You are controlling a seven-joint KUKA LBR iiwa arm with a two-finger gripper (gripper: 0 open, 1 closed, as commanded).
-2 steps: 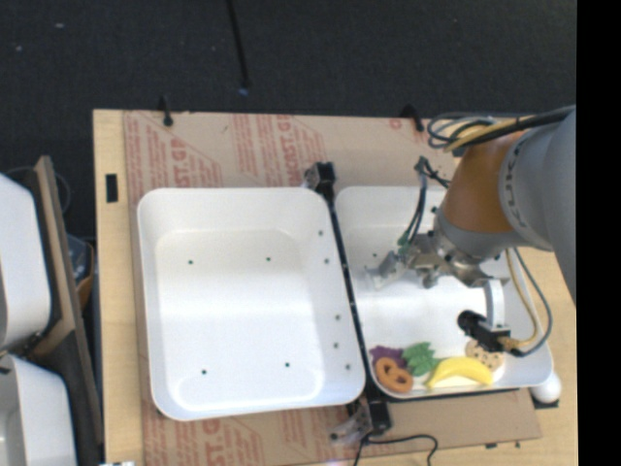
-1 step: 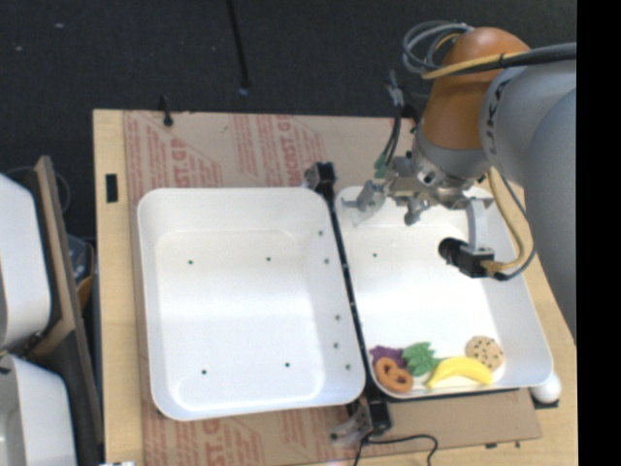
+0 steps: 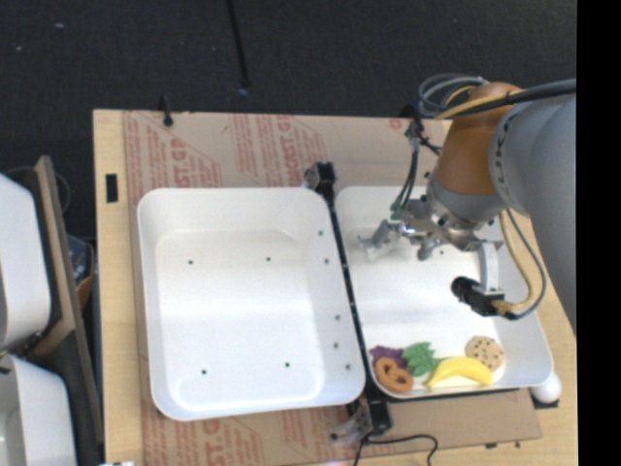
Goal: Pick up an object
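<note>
Two shallow white bins sit side by side on the cardboard-covered surface (image 3: 223, 144), listed here from largest item down.

Arm (image 3: 543, 153): grey, orange band above the wrist, reaching in from the right and hanging over the upper part of the right bin (image 3: 388, 304).

Left bin (image 3: 146, 212): white, bare floor with a few dark dots.

Right bin: white, holding a small cluster of toy food along its near edge.

Jaws, on the gripper (image 3: 403, 241): pointing toward the divider between the bins, well apart from the cluster; nothing visible between them, and whether they are released or clenched I cannot tell.

Banana (image 3: 461, 372): yellow, long axis roughly left to right along the bin's near wall. It lies down-frame and a little right of the jaws, so in my judgement the coming move is a travel toward the near edge, then a descent.

Cookie (image 3: 484, 351): round, speckled, touching the banana's right end.

Pretzel (image 3: 393, 376): brown, leftmost.

Green piece (image 3: 420, 357): between pretzel and banana.

Purple piece (image 3: 384, 355): just above the pretzel.
</note>
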